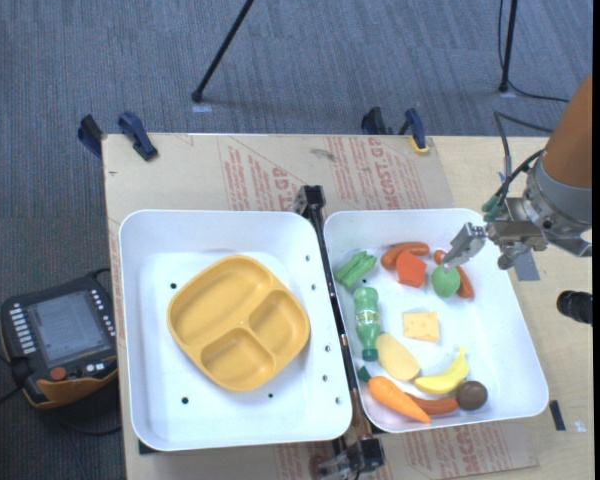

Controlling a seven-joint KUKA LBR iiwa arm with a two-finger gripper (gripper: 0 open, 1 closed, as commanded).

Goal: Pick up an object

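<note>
In the right white bin (500,298), the grey gripper (460,250) reaching in from the right hangs just above and right of a small round green toy fruit (445,282); whether its fingers are apart or together cannot be told.

Light is bright, even and diffuse from above, so the two white bins (230,230) nearly wash out, with only soft, short shadows under their rims and under the yellow tray (238,321). The carpet beyond the bench's far edge is dimmer. Focus is slightly soft throughout, with fine detail smeared.
</note>
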